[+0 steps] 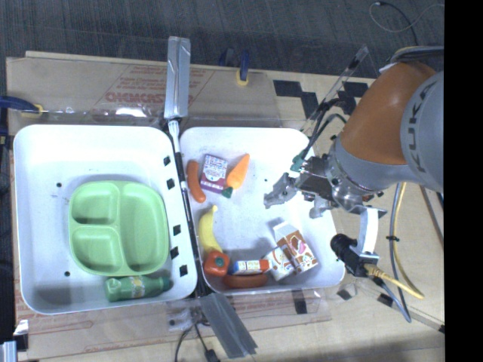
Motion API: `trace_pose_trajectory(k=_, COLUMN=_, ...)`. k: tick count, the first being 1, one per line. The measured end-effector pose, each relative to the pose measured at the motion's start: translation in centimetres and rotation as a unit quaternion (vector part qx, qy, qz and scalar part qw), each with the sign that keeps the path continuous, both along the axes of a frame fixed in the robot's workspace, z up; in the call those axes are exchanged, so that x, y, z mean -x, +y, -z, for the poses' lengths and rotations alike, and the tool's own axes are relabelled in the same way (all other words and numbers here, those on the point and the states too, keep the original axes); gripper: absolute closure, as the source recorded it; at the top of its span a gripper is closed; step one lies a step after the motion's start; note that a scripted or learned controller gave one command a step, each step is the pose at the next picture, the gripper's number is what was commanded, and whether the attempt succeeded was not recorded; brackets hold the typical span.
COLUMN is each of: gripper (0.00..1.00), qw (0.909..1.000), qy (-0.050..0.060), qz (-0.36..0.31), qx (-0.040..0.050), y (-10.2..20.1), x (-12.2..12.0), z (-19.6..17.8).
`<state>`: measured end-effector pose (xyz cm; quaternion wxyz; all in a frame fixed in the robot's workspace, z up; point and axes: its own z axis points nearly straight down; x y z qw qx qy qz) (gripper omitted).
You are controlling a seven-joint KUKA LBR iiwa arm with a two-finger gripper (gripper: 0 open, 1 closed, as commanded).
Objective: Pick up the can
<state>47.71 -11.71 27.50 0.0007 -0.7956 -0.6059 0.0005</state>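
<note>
The can [215, 170], purple with a pale label, lies on its side near the back left of the right bin [249, 138]. A carrot [238, 170] touches its right side and a sausage [195, 181] lies at its left. My gripper [296, 202] hangs over the right half of the same bin, well to the right of the can and apart from it. Its fingers [275, 194] stand open with nothing between them.
In the right bin, a banana [207, 228], a red pepper [216, 263], a small packet [249, 265] and two cartons [290, 251] crowd the front. The left bin [30, 202] holds a green divided plate [118, 226] and a green bottle [137, 286].
</note>
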Motion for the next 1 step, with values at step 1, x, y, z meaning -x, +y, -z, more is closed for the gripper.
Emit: trace_pose_trajectory(k=1, gripper=0.00, qw=0.9618, qy=0.004, qz=0.274, qx=-0.0002, y=2.53, x=0.23, z=11.86)
